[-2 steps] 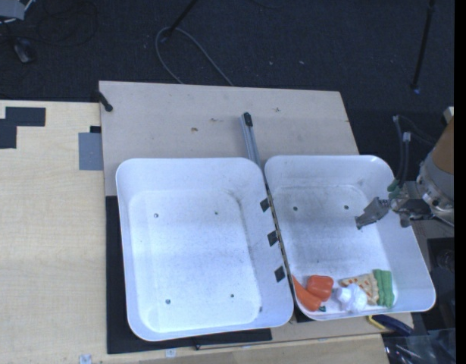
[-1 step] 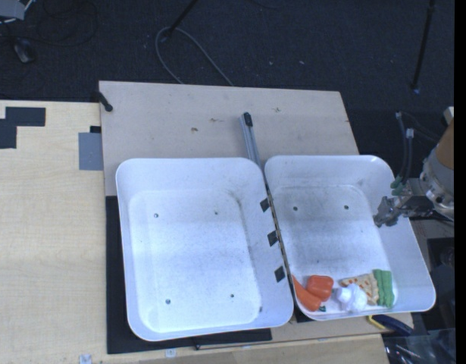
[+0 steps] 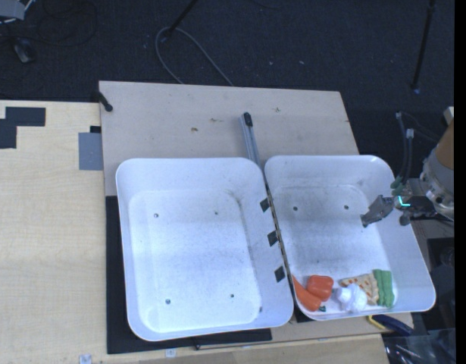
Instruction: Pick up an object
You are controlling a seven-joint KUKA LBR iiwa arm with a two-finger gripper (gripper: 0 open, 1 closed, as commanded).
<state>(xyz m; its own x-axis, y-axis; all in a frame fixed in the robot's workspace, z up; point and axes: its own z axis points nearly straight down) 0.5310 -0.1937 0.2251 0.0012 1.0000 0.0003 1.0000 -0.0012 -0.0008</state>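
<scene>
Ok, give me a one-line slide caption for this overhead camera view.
Pincer at the right bin's right edge, apart from the orange, white and green objects clustered at its near end.

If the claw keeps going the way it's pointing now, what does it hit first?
The claw points left and downward over the right bin. Going straight on, it would likely meet that bin's bare floor first; the objects lie clustered at the near edge, off that line. Height is unclear.
</scene>
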